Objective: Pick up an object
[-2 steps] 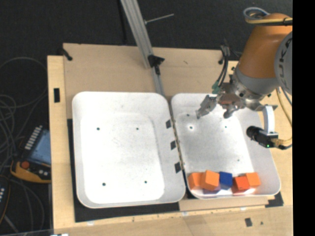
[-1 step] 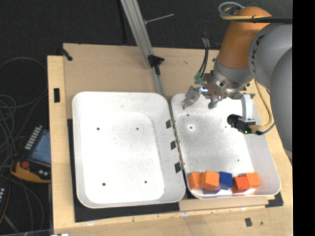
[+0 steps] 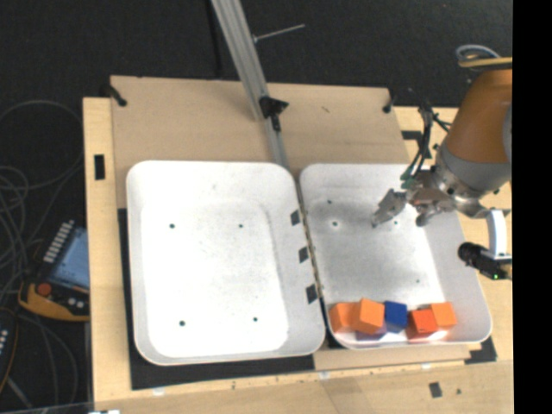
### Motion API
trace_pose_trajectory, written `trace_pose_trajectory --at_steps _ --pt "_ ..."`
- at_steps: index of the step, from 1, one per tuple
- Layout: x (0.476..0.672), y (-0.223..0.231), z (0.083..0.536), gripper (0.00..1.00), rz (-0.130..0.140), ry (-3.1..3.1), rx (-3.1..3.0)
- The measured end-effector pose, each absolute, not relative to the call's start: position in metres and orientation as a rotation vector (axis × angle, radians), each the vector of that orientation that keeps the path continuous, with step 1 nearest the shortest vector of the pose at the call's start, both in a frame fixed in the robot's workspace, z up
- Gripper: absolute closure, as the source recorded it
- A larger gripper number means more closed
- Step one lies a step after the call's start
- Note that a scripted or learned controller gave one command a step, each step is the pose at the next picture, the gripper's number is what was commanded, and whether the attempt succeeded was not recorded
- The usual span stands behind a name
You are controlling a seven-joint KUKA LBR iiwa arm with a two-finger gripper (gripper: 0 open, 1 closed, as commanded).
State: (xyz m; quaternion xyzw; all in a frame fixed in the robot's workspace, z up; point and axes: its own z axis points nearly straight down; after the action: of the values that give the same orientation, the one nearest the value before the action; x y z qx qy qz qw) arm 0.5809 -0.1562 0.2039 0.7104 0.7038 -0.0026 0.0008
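tool (image 3: 405,212) above right bin (image 3: 362,270) | blocks (image 3: 392,316) along near wall

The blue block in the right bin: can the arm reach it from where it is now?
Probably yes. The blue block lies uncovered at the near wall, but orange blocks press against both its sides.

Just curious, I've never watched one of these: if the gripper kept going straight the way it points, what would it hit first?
Probably the bare floor of the right bin. The gripper points down over it, well short of the blocks along the near edge. Depth is hard to judge.
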Motion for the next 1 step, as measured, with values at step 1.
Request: trace_pose_trajectory --at_steps 1 --pt "0.5084 -0.176 0.1933 0.0 -0.006 2.216 2.228"
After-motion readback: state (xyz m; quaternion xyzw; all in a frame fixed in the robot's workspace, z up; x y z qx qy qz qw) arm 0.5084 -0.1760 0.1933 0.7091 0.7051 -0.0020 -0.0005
